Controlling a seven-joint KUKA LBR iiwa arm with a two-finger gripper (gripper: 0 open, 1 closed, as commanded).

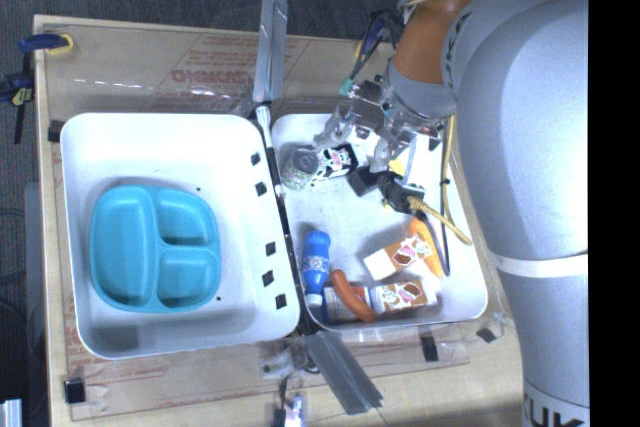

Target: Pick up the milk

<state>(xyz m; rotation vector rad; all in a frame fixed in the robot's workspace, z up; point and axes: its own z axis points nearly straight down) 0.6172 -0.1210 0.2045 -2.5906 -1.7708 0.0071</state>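
1. Grey arm (pixel 530 165) bulks largest and nearest the lens, taking up the right side, with its orange band (pixel 430 40) above the wrist.
2. Wrist reaches down-left into the right bin (pixel 470 300); the gripper (pixel 352 147) sits low over that bin's upper left part.
3. Jaws: spread cannot be told; dark fittings and cables crowd the tip. Nothing seen clearly between them.
4. Milk (pixel 336 161): a small carton with black-and-white cow print, lying in the upper left of the right bin, touching or just under the gripper tip. Contact cannot be confirmed.
5. Just left of the milk lies a clear glass jar (pixel 298 163), close to the bin's left wall.
6. Lower in the same bin: a blue bottle (pixel 316 260) by the left wall, an orange sausage-shaped item (pixel 350 295) near the front edge, and two brown-and-white cartons (pixel 400 257) (pixel 402 296) to its right.
7. Left bin (pixel 150 135) holds a teal divided plate (pixel 155 247), lying flat in its middle-left part.
8. Both bins rest side by side on the table (pixel 140 65), with a blue clamp (pixel 40 43) at its upper left corner.
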